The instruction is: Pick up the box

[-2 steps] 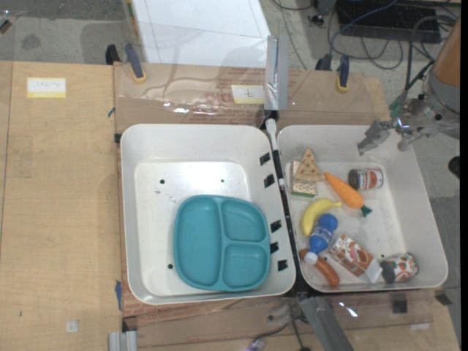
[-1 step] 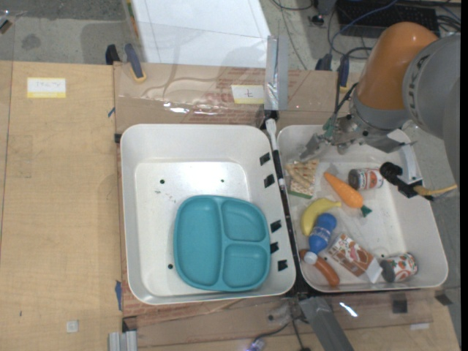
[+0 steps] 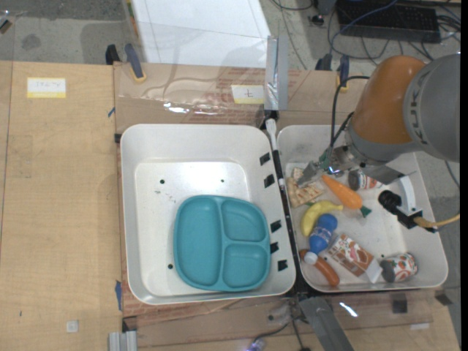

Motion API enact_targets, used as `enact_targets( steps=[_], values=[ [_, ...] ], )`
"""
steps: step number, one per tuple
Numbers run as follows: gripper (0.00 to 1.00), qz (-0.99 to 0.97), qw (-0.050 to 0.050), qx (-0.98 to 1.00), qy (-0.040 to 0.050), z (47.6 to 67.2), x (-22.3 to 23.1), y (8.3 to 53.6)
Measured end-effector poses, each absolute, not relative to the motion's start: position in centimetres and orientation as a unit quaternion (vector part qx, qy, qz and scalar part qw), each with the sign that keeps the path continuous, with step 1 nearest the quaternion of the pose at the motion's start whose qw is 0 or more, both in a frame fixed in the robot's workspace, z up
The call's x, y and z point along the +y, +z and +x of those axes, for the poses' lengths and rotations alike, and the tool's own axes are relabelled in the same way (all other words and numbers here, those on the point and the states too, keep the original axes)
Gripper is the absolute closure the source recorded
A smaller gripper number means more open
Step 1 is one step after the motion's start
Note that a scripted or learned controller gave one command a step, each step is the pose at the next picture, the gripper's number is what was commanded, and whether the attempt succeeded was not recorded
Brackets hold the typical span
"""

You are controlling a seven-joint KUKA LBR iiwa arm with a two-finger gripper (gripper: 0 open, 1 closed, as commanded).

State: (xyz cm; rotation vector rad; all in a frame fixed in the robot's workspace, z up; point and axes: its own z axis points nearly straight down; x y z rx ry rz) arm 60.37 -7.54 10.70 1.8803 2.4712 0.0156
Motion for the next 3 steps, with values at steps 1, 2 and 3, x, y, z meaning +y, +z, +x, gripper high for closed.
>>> enact_targets(
  steps=[1, 2, 3],
  values=[
    [0.0, 0.554, 0.02, 0.832, 0.0053, 59.1, -7.7, 10.7],
    [0.0, 0.605, 0.019, 0.796, 0.0078, 57.0, -7.7, 10.7],
    [0.0, 0.568, 0.012, 0.823, 0.0033, 59.4, -7.7, 10.6]
  ],
)
